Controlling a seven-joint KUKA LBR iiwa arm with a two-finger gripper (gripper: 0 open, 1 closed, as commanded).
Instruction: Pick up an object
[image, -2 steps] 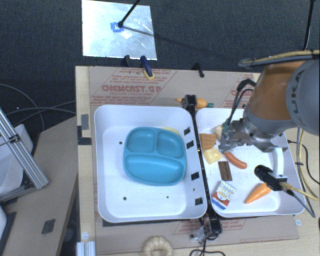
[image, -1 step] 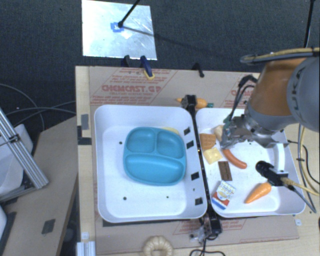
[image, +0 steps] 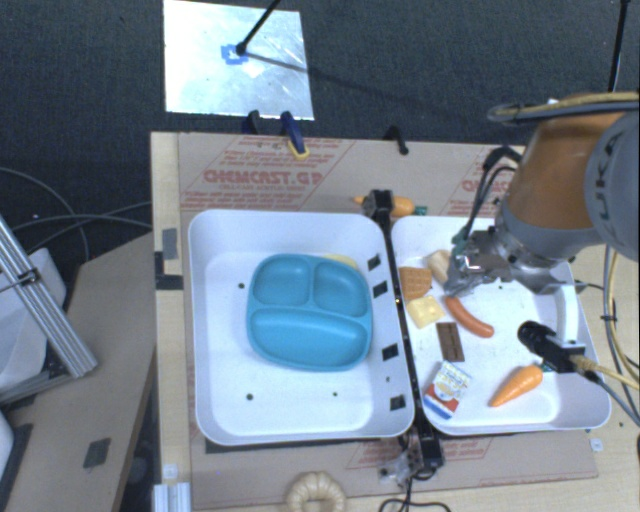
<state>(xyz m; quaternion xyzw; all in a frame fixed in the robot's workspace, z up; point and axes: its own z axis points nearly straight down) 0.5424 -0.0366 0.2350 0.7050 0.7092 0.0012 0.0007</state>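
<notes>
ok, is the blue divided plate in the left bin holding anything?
Empty. The blue divided plastic plate shows bare compartments; a pale yellowish item peeks from behind its far rim, outside it.

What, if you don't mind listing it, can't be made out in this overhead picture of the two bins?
- Hand in the camera view: the wrist above covers it, so its state over the right bin is unclear.
- Pale item beside the hand: partly covered and too small to identify.
- Yellow object behind the blue plate: mostly hidden by the plate's rim.
- Small packet: print too small to read.
</notes>
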